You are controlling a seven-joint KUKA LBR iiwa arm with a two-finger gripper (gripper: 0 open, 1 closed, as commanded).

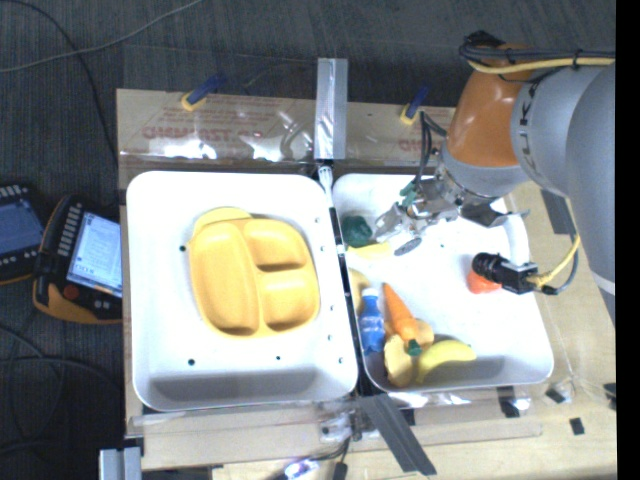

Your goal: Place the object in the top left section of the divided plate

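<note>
The gripper [397,230] hangs low in the right bin [520,353], near its back-left corner beside a green thing [356,231], probably to pick; I cannot tell its state; the yellow plate [255,273] waits in the left bin [160,368].

1. A handheld controller [82,264] with a lit screen lies on the dark carpet left of the bench.
2. Two blue clamps [203,92] grip the bench's far edge.
3. A silver post [331,108] stands between the bins.
</note>
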